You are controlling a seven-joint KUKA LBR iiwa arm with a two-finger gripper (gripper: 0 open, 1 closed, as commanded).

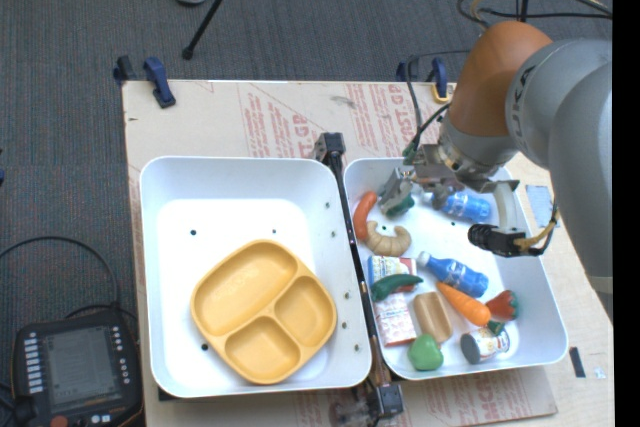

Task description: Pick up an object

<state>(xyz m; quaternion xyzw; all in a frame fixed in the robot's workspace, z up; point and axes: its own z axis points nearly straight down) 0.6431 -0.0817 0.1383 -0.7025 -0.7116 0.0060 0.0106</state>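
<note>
You see the table (250, 115), a cardboard-faced board with blue clamps at its far edge, carrying two white bins side by side. The grey arm (560, 105) with its orange band reaches in from the right and hangs over the far part of the right bin (545, 315). The left bin (165, 215) holds one item, a yellow three-compartment plate (263, 311), lying flat toward its near side. The right bin holds the loose objects. Nearest the arm, a blue bottle (466, 206) lies at the far side, partly under the wrist. A croissant-shaped pastry (387, 238) lies just beside an orange sausage (363, 214) along the left wall. A second blue bottle with a white cap (452, 271) lies mid-bin, with a carrot (463, 303) just beside it and a red pepper (503, 304) near the right side. A printed carton (393, 310) lies flat with a green pepper (396, 285) across it; a tan bread piece (433, 315), a green fruit (425, 353) and a small can (484, 345) sit at the near edge. The tool (398, 198) is low at the far-left corner of the right bin, over a dark green object (399, 207) beside the sausage. You cannot tell from this angle whether its fingers are spread or closed, nor whether anything is held.
</note>
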